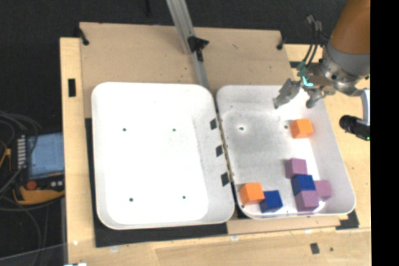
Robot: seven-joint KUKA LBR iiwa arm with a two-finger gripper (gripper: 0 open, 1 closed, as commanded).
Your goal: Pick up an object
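1. Plainly, nothing has been picked up yet: every block in view lies on the floor of the right bin point(249, 103), and none sits between the fingers of the gripper point(300, 95).
2. The gripper hangs over the upper right part of that bin, near its far rim, at the end of the grey arm point(349, 40) with the orange band.
3. The two fingers appear spread apart, one angled down to the left and the other shorter on the right, with bare bin floor showing between them; so the jaws look open and hold nothing.
4. The nearest candidate is an orange block point(302, 128), alone in the upper right of the bin, just below the gripper and slightly to its right, not touching it.
5. The rest cluster along the near edge: a second orange block point(252, 192) touching a blue block point(272, 200), and further right a tight group of a purple block point(295, 167), a dark blue block point(303, 183) and two more purple ones point(307, 199) point(323, 189).
6. The left bin point(153, 152) holds no blocks.
7. Judging by this, the whole task is left: line up over a block, descend, close and lift. The lone orange block seems the easiest choice, having free space on all sides.
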